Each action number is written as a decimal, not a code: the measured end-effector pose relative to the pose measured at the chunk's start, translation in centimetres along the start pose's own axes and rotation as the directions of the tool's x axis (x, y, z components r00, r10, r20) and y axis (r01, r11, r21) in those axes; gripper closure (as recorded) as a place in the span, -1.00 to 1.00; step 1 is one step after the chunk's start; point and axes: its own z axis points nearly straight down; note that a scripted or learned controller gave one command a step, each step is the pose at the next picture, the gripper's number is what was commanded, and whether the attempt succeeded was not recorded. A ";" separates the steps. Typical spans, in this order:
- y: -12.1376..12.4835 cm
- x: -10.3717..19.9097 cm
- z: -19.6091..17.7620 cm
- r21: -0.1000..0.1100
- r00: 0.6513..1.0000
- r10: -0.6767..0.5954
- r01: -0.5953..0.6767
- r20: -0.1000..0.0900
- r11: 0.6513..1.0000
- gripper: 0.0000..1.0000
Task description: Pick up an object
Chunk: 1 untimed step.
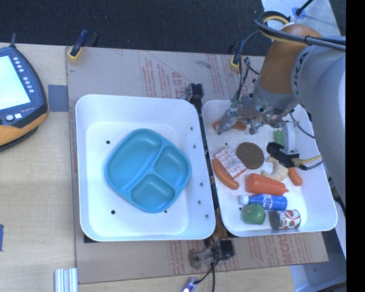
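- While the pincer (242, 124) hangs low over the far end of the right bin (324, 215), I cannot tell whether it is open or closed; the metal at the wrist is too tangled to read.
- Just beside its tip, on the side toward the left bin (88, 163), a small orange-red piece (221, 125) lies on the bin floor. That looks like the likeliest target, though nothing is visibly gripped.
- Nearer the camera from the pincer sits a brown round disc (250, 154), flat and probably hard to get under; its edge is the only purchase.
- Beside the disc lies a pink-and-white packet (230, 160) with a grid pattern; the print is too small to read.
- Further toward the camera, an orange hot-dog shape (225, 174) and an orange carrot (266, 184) look like light, stiff, smooth plastic; a grip across the middle should suit both.
- At the near end, a blue-and-white bottle (264, 201) lies on its side, round and likely to roll; its label is unreadable.
- A green apple-like ball (253, 214) looks slippery, and the red-and-white can (285, 219) carries lettering I cannot make out.
- Across in the left bin rests a blue divided tray (148, 170), well apart from the pincer.
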 end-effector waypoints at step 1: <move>0.0 -0.1 -1.0 0.001 1.000 -0.001 0.001 0.001 1.000 1.00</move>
